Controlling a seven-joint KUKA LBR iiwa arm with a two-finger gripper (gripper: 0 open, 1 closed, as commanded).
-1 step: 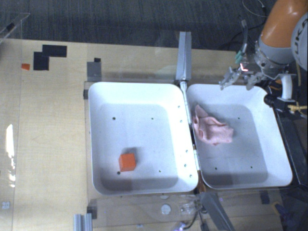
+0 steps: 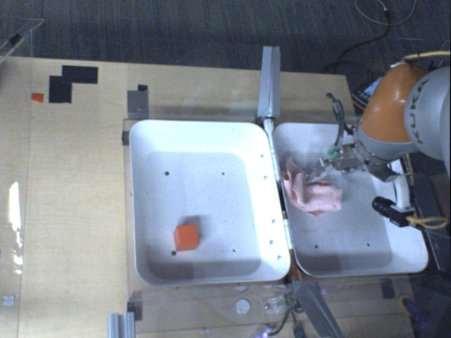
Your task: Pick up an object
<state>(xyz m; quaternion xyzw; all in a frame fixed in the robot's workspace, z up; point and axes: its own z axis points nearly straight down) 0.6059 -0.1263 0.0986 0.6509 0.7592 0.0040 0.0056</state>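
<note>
Clearly the pink cloth [image 2: 312,193] is soft and light, best pinched at a raised fold, though I cannot tell the hand's [image 2: 335,162] state.

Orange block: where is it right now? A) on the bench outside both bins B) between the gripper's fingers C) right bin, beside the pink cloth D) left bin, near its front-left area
D: the orange block lies alone on the floor of the left bin, while the pink cloth and the gripper are over in the right bin.
</note>
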